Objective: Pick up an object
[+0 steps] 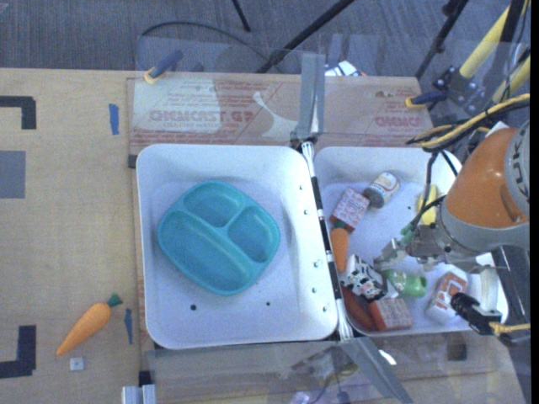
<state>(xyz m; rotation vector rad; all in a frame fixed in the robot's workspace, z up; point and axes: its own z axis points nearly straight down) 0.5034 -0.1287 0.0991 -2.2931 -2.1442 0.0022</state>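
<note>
Arm's orange band hides the right bin's (383,160) far side. Gripper (394,257) low among clutter; finger state unreadable. Green object (413,285) lies just below it, cow-patterned toy (363,279) to its left, carrot (339,247) beyond.

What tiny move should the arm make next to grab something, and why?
Probably ease the gripper straight down. It hangs over the crowded right bin, just above a green toy beside the black-and-white cow, with nothing seen in its grasp.
</note>
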